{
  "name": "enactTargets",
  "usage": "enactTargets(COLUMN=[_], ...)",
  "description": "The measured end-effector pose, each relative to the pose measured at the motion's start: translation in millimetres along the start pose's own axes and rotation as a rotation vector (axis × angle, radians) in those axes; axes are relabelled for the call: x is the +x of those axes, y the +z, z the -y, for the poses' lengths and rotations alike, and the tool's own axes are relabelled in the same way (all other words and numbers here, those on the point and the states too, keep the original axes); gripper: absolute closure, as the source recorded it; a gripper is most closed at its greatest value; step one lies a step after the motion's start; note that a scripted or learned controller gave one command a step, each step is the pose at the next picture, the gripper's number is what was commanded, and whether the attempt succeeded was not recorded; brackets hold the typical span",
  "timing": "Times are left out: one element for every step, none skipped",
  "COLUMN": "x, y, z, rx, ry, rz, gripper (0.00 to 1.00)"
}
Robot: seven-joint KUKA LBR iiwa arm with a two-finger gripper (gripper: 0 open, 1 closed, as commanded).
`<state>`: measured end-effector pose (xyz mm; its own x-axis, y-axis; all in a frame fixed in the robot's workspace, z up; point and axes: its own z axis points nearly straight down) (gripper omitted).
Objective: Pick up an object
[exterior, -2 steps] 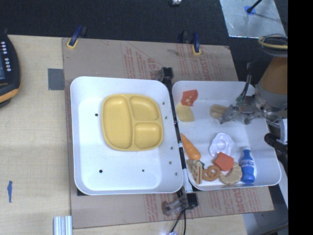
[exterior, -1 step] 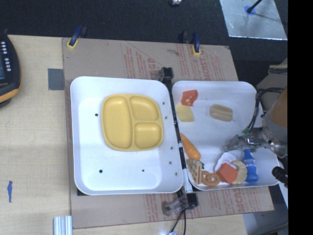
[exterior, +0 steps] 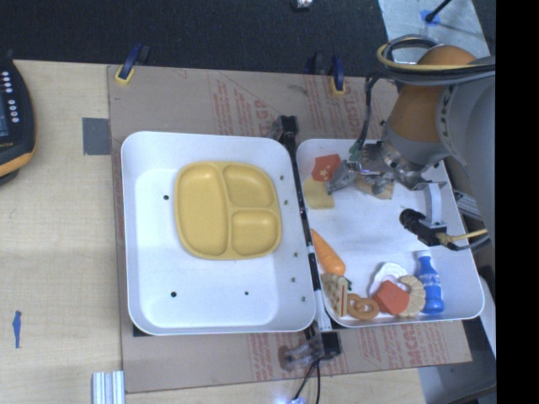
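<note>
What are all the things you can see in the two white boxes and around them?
Bins: two, white, side by side on the bench.
Divided plate: one, yellow, left bin.
Red block: one, right bin, far end.
Yellow block: one, beside it.
Carrot: one, orange, right bin's left wall.
Bottle: one, blue, near right corner.
Pretzel: one, brown, near edge.
Clamps: two, blue-yellow, far edge.
Gripper: one, grey, over the red block.

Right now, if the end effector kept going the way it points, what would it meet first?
Probably the red block, just ahead of the end effector, with the pale yellow piece beside it; depth is unclear from this slanted view.
</note>
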<state>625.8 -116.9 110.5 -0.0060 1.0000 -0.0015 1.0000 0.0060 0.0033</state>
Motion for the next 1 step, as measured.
enactTargets(x=[23.6], y=[17.7], z=[-30.0], rx=[0.007], ry=[0.003], rz=[-0.002], gripper=[0.0])
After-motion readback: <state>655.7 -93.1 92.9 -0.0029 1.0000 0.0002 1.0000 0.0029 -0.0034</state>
